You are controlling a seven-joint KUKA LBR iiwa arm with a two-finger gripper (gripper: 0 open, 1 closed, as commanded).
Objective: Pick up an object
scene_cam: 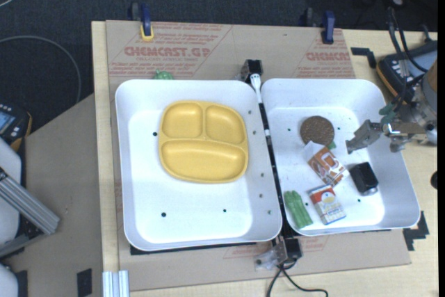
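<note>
The right bin (398,213) holds several small objects. A brown round disc (317,129) lies near its middle, with an orange and white packet (327,167) just below it. A black block (363,178) sits to the right of the packet. A green item (297,209) and a small red and white box (327,204) lie at the near edge. My gripper (365,134) reaches in over the right rim, hanging above the bin floor to the right of the disc and above the black block. Nothing shows held in it.
In the left bin (132,170) lies a yellow divided plate (204,141). A black divider strip (266,142) runs between the bins. Blue clamps (145,16) (327,23) hold the board's far edge. Cables and gear crowd the right side (407,66).
</note>
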